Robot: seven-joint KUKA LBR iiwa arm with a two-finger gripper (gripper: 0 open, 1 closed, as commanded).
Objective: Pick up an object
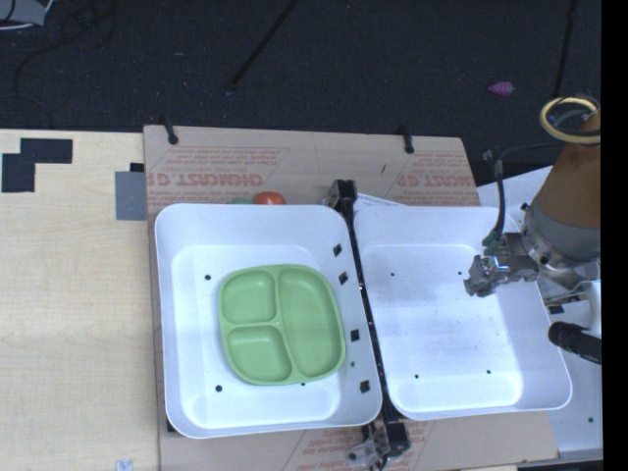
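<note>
Plate (282, 324): green, three compartments, lay flat in the left bin (186, 263), well apart from the arm.
Gripper (481, 278): hung over the right bin (442, 381), near its far right side; open or closed, could not tell.
Hold: nothing seen in it.
Judgement: arm was over the wrong bin, likely needed to cross left.
</note>
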